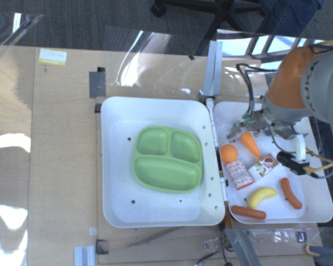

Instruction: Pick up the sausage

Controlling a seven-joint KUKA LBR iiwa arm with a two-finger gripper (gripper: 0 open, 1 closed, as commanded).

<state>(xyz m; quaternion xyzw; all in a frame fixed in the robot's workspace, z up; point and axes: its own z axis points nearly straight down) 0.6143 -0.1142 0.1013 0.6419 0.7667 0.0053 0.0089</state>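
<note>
- Two white bins are set side by side on the bench (55, 148); the left bin (116, 165) has a green plate (168, 159) with three compartments sitting around its middle.
- The right bin (321, 204) is where all the small stuff is piled.
- Two sausages can be seen there: one sausage (291, 193) lies tilted near the bin's right edge, and a second sausage (248, 212) is laid almost flat along the near edge, by the near-left corner.
- A banana (262, 196) is parked between the two, just above the second one and close to touching it.
- An orange (229, 153) is tucked against the left edge, with a carrot (250, 144) just beside it toward the far side.
- Two small cartons are found mid-bin: a red-and-white box (239, 175) right under the orange, and a smaller carton (264, 167) just beside that.
- The arm (305, 87) is stretched over the far-right part of the bin, orange band up top.
- The gripper (239, 129) is seen low by the carrot's top end, well apart from both sausages. How far it's opened can't really be made out, and nothing is seen held in it.
</note>
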